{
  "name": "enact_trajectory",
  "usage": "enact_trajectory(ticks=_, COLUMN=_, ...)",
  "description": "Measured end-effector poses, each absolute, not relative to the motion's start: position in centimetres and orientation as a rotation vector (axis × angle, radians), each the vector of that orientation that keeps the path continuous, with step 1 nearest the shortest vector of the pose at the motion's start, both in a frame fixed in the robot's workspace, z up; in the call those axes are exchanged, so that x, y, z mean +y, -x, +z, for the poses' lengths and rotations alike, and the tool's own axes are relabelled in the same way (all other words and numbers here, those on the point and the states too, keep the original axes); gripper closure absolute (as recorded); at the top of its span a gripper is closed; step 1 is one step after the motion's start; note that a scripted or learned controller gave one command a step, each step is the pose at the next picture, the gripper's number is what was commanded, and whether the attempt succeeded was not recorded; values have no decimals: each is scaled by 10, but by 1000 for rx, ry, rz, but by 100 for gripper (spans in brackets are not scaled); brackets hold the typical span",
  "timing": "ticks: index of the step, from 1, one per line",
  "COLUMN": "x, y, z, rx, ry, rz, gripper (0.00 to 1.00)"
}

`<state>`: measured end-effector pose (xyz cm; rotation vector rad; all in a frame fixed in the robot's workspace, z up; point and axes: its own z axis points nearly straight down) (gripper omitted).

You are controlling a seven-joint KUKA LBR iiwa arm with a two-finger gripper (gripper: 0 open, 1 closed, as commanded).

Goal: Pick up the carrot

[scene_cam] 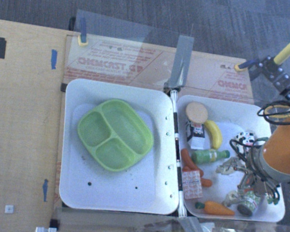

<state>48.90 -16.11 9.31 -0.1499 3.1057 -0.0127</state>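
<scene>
Gripper (249, 193) hovers low over the right bin (275, 214); I cannot tell from my camera whether it grips anything. My target, the carrot (219, 208), lies at the near edge, just left of it. I worry about clutter: the green bottle (210, 156) and red packet (192, 184) crowd nearby, so a descent slightly off line could snag them.

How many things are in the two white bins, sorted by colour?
Green: 2, the divided plate and the bottle
Orange: 2, the carrot and a second carrot-like piece
Yellow: 1, the banana
Tan: 1, a round disc
Total: 6 that I can make out clearly
</scene>
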Motion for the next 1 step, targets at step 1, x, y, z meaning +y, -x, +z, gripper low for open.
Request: enact_trajectory(ticks=1, x=-100, y=-515, z=88, rx=3119, ry=-272, rz=-14, gripper=0)
